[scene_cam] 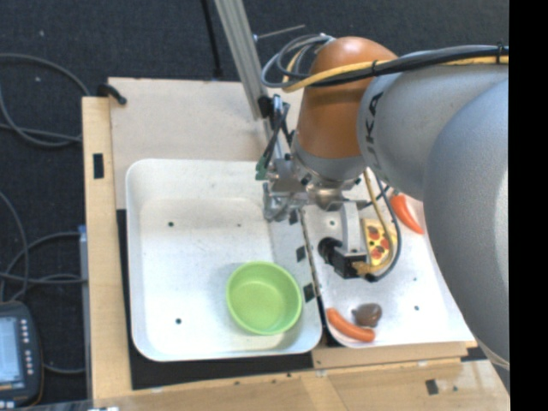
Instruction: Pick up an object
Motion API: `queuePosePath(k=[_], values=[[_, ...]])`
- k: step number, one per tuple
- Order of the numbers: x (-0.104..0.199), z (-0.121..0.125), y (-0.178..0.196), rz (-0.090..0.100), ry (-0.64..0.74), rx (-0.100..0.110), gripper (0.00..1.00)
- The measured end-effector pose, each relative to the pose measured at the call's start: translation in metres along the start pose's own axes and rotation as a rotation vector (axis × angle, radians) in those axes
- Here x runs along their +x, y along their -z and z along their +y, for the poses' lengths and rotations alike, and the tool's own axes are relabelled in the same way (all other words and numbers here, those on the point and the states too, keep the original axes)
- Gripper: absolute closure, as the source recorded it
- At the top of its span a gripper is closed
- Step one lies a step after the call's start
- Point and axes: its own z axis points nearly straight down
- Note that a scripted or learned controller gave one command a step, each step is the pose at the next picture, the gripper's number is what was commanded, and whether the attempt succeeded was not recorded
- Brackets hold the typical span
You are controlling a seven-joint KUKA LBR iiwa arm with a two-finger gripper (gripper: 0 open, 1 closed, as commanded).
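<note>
The gripper (281,197) was seen over the wall between the two bins; whether it was open or closed could not be determined. The left bin (171,255) was occupied by a green bowl (264,296), below the gripper in the view. In the right bin (415,291), partly covered by the arm (428,144), a toy pizza slice (375,240), an orange sausage (349,325) and a brown lump (368,313) were found to the gripper's lower right.

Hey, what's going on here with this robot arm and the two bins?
The grey-and-orange arm reaches in from the right, with its claw down where the two white bins meet. Nothing can be seen in its grasp. A green bowl sits in the left bin. The right bin holds a toy pizza slice, an orange sausage, a brown lump and another orange piece, all lying loose.
</note>
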Motion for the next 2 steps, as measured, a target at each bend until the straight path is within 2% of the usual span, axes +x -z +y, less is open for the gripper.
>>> queuePosePath(k=[1,2], values=[[0.0098,-0.0149,0.0028,0.0,-0.002,0.002,1.0],[0.0095,-0.0146,0.0025,0.0,-0.003,0.001,0.0]])
